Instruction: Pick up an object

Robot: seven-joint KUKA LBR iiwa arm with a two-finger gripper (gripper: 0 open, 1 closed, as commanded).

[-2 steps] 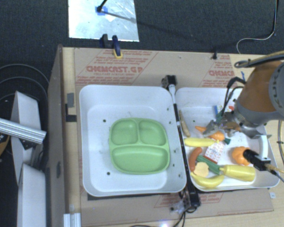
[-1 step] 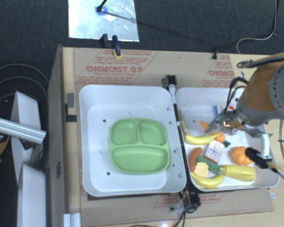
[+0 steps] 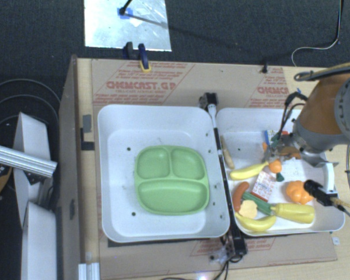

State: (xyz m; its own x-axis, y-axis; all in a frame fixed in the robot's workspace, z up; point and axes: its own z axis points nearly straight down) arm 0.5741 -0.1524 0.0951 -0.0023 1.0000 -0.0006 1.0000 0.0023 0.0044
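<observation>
Camera view puts the small orange toy point(image 3: 275, 166) in the right bin point(image 3: 245, 127), just below the gripper point(image 3: 276, 149); you cannot tell from this angle whether the gripper is open or closed. The toy looks like light, hard, smooth plastic that may roll or squirt out, so take it across its widest part. A yellow banana point(image 3: 249, 171) touches it on the side away from the arm, with a red-and-white packet point(image 3: 262, 185) just beyond, so come straight down.
</observation>
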